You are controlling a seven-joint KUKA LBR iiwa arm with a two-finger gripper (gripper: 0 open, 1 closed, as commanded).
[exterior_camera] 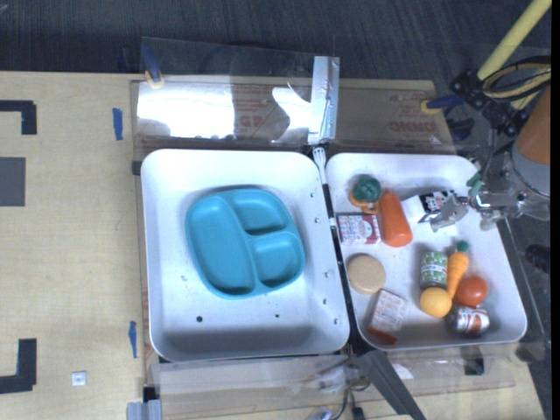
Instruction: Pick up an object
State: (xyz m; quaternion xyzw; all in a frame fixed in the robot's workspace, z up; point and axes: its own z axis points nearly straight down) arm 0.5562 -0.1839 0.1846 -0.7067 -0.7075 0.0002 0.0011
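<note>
Over the upper right part of the right-hand shallow white plastic bin (507, 274), the metal two-finger gripper (451, 210) hangs above the bin floor; whether it is released or clenched cannot be told at this size, and no object can be made out in it. All places below are given relative to the gripper. Nearest, to its left, lies the orange cylindrical toy (395, 220), with a small green round item (366, 187) beyond it toward the bin's far corner and a red-and-white flat packet (357, 228) beside the bin's left wall. Below the gripper stand a green-labelled small can (432, 269) and an orange toy carrot (457, 268), touching or nearly so; further below lie a yellow lemon-shaped toy (435, 302), a red round toy (471, 290) and a red-and-silver can on its side (471, 321). A tan round disc (367, 273) sits lower left. Well to the left, the other white bin (166, 234) holds a blue divided plastic tray (245, 241). Likely risks: descending onto bare floor between objects, or a closing claw nudging the crowded can and carrot apart rather than seizing one.
</note>
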